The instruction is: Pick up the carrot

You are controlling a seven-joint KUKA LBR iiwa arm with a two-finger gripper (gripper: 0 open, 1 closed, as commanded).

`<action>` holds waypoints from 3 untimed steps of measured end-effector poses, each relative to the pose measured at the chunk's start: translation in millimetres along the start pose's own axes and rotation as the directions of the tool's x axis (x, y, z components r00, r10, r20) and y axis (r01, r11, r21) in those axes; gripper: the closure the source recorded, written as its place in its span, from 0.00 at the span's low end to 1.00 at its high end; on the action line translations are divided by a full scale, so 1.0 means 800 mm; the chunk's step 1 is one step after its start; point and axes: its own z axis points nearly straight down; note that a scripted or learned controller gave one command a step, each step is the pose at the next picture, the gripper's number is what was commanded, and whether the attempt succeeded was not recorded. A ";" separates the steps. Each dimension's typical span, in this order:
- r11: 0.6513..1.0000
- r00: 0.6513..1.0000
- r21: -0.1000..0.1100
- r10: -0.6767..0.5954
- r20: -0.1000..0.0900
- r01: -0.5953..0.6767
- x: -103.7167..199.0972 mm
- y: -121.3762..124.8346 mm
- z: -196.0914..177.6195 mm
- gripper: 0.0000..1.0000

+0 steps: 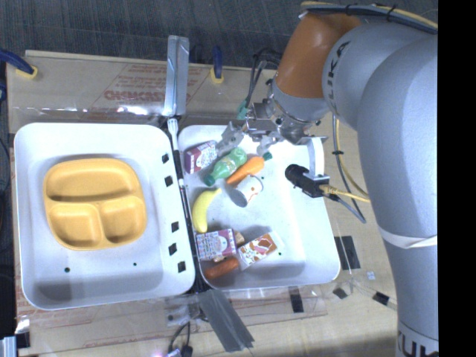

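Hovering over the carrot [246, 169] in the right bin [316, 229], the gripper [253, 134] looks spread apart (hard to tell, honestly). Approach step; next it needs to drop and close.

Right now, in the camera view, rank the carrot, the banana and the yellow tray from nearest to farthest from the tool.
1. Carrot: right bin, just below the tool.
2. Banana: right bin, lower left, by the divider.
3. Yellow tray: left bin, far left.
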 end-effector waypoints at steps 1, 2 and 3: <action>0.999 0.999 0.000 0.035 0.001 -0.035 -0.101 -0.012 0.125 0.00; 0.969 0.969 -0.001 0.247 -0.001 -0.247 -0.149 -0.150 0.098 0.00; 0.993 0.993 -0.004 0.118 0.000 -0.118 -0.140 -0.083 -0.035 0.00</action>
